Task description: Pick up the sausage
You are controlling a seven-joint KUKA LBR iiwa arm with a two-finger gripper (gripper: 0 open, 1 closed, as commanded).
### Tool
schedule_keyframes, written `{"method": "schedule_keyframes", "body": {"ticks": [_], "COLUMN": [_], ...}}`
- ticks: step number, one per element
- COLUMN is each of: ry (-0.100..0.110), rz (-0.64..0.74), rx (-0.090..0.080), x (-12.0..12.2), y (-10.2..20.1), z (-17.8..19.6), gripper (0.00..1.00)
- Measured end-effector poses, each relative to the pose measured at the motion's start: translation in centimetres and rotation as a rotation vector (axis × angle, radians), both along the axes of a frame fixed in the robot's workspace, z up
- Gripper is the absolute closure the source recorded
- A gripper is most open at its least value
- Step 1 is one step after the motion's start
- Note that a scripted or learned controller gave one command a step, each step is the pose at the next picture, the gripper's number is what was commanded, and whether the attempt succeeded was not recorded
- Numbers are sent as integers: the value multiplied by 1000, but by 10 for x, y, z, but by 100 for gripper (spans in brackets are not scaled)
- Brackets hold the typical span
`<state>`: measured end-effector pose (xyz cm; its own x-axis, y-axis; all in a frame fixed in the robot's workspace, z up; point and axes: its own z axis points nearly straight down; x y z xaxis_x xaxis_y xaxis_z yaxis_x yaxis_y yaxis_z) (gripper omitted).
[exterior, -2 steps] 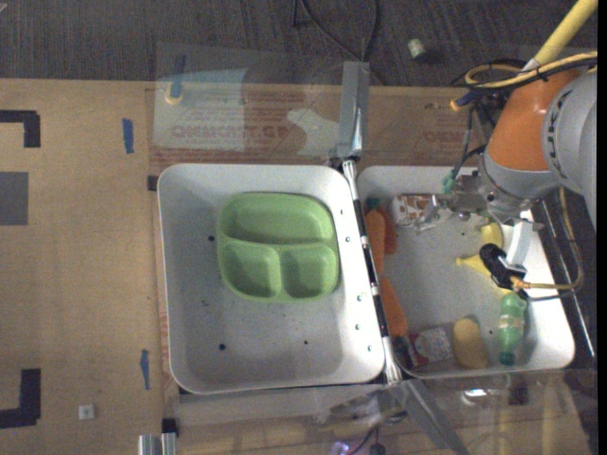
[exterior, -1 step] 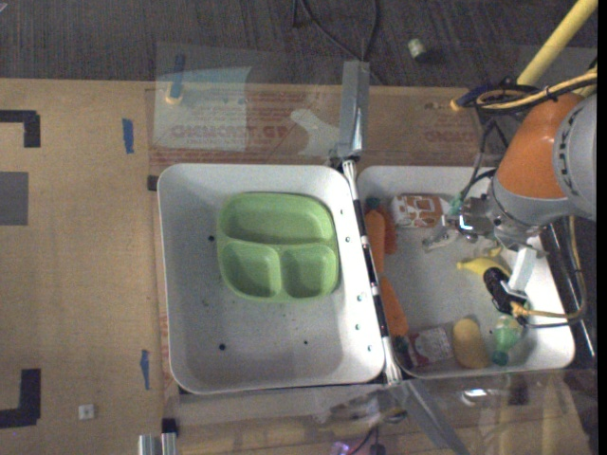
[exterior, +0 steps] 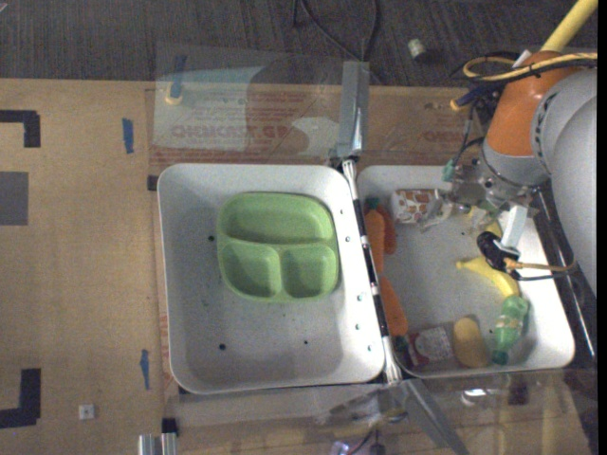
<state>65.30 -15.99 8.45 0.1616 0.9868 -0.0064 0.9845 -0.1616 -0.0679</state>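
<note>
Looking down, we count two white bins: the left bin (exterior: 190, 282) bears one green three-compartment plate (exterior: 278, 245); the right bin (exterior: 560, 344) bears one sausage (exterior: 378, 232) lying against its left wall, with one carrot (exterior: 393, 303) below it along that wall. We also count one banana (exterior: 493, 278), one green bottle (exterior: 507, 328), one round yellowish item (exterior: 468, 341) and one red packet (exterior: 432, 344). The gripper (exterior: 455, 202) sits over the bin's upper part, right of the sausage; we cannot tell its finger state. Brown bench (exterior: 76, 282), dark carpet (exterior: 142, 17) beyond.
</note>
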Motion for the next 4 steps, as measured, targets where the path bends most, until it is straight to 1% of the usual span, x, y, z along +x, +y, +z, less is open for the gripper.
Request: {"method": "schedule_keyframes", "body": {"ticks": [1,2,3,4], "ry": [15,-71,-95,-75], "rz": [-37,219,264,656], "rx": [41,0,-6,15], "x": [6,15,-12,-35], "y": [-19,-56,-3,29], "z": [1,97,28,4], "gripper": [0,0,0,0]}}
